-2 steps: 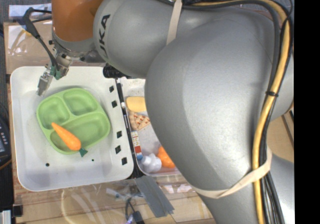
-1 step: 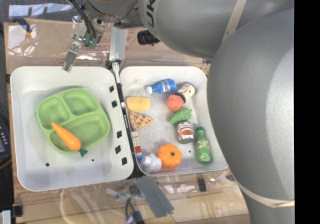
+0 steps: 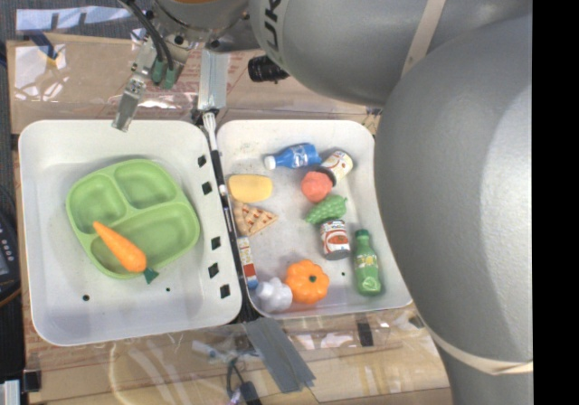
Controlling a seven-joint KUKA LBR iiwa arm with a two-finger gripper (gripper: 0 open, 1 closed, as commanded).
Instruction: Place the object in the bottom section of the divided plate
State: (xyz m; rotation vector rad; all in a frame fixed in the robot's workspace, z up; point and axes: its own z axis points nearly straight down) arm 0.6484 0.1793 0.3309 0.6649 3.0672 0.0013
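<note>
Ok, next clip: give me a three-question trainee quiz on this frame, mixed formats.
1. True or false: the carrot lies in the right bin.
2. Which thing sits nearest the pumpkin?
A. blue bottle
B. green bottle
C. divided plate
3. Fill in: the carrot lies on the ___ plate, in the left bin.

Key
1. False. It lies across the divided plate's large section, its leafy end over the rim.
2. B. The green bottle stands just right of the pumpkin.
3. Green.
</note>
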